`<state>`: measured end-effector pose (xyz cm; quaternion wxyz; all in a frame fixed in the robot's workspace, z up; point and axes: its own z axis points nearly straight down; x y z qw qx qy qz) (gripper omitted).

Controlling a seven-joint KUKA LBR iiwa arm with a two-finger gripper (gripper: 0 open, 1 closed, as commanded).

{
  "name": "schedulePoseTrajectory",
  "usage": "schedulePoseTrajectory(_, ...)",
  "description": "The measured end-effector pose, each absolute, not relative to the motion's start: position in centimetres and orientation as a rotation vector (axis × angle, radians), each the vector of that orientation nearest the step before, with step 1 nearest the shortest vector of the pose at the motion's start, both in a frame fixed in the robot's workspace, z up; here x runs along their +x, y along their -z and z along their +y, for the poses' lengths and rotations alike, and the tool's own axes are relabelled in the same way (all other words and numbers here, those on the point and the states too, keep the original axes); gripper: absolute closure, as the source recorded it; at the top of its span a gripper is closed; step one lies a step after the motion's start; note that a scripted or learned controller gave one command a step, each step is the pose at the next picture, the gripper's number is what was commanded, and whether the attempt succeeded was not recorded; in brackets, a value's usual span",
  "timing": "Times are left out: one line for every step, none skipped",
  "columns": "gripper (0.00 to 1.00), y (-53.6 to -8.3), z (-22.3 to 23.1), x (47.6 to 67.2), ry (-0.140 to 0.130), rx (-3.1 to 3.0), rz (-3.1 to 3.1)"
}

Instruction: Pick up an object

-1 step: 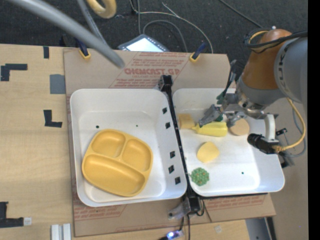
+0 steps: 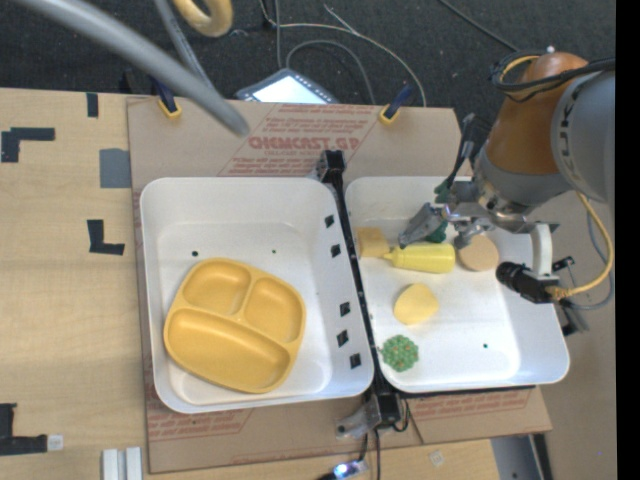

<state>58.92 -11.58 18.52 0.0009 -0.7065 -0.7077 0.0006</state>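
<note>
Yellow plastic first: a sectioned tray (image 2: 236,324) lies in my left bin (image 2: 160,208), toward 7 o'clock of that bin, alone and well apart from me.

Right bin (image 2: 520,368), working left to right:
- small pale yellow piece (image 2: 371,242) at the bin's 10 o'clock, close against the divider.
- green knobbly ball (image 2: 400,351) at 7 o'clock, near the front rim.
- yellow corn-like cylinder (image 2: 424,259), lying on its side just right of the pale piece.
- yellow lemon-like lump (image 2: 415,304) near centre, just below the cylinder and apart from it.
- tan round piece (image 2: 479,255) at 2 o'clock, touching or nearly touching the cylinder's right end; I cannot tell which.

My jaws (image 2: 432,224) sit low over the bin at about 12 o'clock, directly above the cylinder's upper edge. They look spread rather than clenched: two dark fingers angle apart, with something green between or behind them that I cannot identify. Nothing is visibly gripped.

Progress: every object appears to rest on a bin floor, so no pick is done. I judge this an approach or descent, with the cylinder the likeliest target. Closing and lifting remain.
</note>
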Motion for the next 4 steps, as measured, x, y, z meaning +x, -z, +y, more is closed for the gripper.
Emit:
schedulePoseTrajectory(0.0,-14.0,-11.2,58.4,-0.007,-2.217,-2.22)
schedulePoseTrajectory(0.0,-11.1,-11.3,59.0,0.014,-2.231,-2.234)
schedulePoseTrajectory(1.0,-11.7,-11.4,58.8,0.005,-2.228,-2.23)
schedulePoseTrajectory(1.0,-15.8,-11.5,58.9,0.001,-2.22,-2.223)
